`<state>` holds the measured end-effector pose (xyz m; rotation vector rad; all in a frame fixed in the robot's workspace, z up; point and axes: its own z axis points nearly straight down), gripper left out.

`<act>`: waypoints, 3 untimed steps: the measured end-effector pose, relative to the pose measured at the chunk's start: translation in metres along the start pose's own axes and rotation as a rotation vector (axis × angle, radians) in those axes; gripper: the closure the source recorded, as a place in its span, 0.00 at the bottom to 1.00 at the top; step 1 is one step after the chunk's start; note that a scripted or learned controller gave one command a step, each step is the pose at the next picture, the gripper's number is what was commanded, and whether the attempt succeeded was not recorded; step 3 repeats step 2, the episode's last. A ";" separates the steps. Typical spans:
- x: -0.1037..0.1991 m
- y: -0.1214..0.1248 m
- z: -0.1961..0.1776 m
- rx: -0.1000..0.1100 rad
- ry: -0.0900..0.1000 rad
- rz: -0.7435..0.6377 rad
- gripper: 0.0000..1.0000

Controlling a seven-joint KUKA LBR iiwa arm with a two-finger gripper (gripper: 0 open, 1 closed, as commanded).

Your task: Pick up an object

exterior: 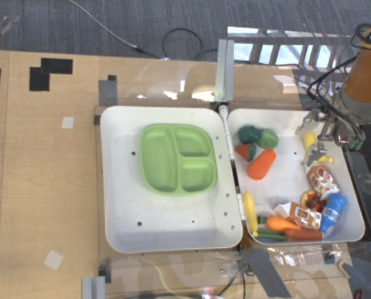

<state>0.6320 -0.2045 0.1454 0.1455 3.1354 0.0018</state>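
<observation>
My gripper [316, 141] hangs over the upper right part of the right bin [285, 179], under the grey wrist with its orange band [366, 80]. A small yellow piece [309, 141] lies right at the gripper, and I cannot make out whether it is held. Toy food is spread through this bin: a dark green vegetable [249, 134], a lighter green one [268, 138], an orange-red pepper [261, 164], a patterned packet [322, 180], a blue bottle [333, 208], a yellow banana [249, 209] and an orange carrot [279, 223].
The left bin [123, 223] holds a green divided plate [176, 158]. A metal divider [230, 161] separates the two bins. Black cables [322, 83] run behind the right bin near the arm. Wooden bench [42, 185] stretches to the left.
</observation>
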 end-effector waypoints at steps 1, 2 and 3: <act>0.024 -0.003 0.056 0.002 -0.011 0.006 0.00; 0.020 -0.001 0.042 0.003 -0.024 0.004 1.00; 0.020 -0.001 0.042 0.003 -0.024 0.004 1.00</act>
